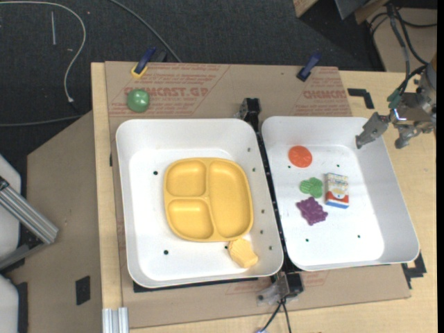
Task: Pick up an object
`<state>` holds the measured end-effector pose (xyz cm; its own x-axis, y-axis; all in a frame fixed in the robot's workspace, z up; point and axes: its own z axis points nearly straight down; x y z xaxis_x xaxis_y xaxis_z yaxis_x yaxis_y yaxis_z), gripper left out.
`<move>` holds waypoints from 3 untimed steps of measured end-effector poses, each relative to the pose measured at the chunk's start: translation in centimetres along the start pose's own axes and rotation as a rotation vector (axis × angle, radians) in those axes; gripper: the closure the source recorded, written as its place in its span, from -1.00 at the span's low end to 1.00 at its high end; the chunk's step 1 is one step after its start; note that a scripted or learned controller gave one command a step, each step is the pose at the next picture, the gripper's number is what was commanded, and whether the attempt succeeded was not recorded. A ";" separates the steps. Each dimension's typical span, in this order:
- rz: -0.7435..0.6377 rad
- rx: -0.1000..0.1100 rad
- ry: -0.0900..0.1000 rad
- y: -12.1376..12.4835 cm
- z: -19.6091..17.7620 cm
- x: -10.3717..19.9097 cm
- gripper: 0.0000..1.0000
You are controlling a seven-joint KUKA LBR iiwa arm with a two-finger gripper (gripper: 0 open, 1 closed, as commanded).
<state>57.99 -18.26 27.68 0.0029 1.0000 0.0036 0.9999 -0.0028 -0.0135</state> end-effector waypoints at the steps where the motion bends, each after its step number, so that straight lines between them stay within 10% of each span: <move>1: -0.003 -0.013 -0.003 0.2 -0.7 0.1 -1.00; 3: -0.003 -0.007 -0.001 -0.9 9.7 1.8 -1.00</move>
